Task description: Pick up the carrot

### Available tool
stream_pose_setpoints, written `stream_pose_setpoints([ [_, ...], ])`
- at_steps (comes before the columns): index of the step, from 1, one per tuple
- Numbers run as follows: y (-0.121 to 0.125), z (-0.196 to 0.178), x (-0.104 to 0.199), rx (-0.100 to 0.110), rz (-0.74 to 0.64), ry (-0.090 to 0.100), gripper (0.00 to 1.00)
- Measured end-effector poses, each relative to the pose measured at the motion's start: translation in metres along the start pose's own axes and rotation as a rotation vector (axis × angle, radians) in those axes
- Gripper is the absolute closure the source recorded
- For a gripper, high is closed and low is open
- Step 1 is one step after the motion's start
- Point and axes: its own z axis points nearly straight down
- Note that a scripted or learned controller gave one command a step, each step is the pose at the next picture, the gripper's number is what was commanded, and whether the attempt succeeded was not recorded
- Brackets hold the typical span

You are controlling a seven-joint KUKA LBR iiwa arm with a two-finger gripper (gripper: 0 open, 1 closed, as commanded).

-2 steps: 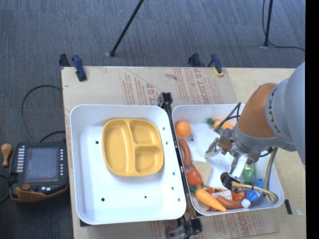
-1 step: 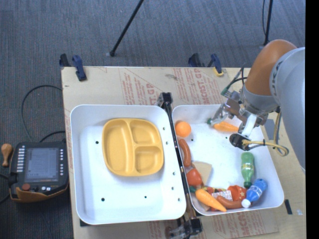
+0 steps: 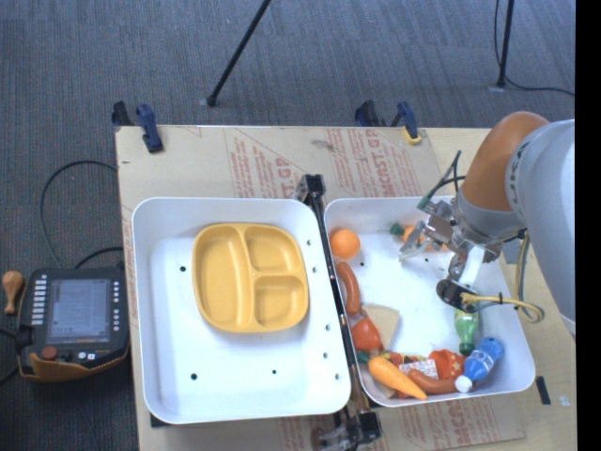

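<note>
Against right bin's near wall, carrot [image 3: 396,378], crowded by toys

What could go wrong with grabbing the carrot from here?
The carrot lies at the right bin's near edge, packed against a tomato and a red item, so the claw might pinch a neighbour instead. The claw sits at the bin's far side, so crossing over could knock the green bottle.
</note>
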Motion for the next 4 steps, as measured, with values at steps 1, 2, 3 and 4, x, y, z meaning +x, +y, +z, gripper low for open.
stream_pose_setpoints([
  [1,0.039,-0.001,-0.014,-0.001,0.272,0.002,0.00],
  [2,-0.036,-0.104,0.080,-0.002,0.432,0.004,0.00],
  [3,-0.008,-0.013,0.027,0.000,0.302,0.000,0.00],
  [4,-0.070,-0.102,0.088,-0.002,0.351,0.004,0.00],
])
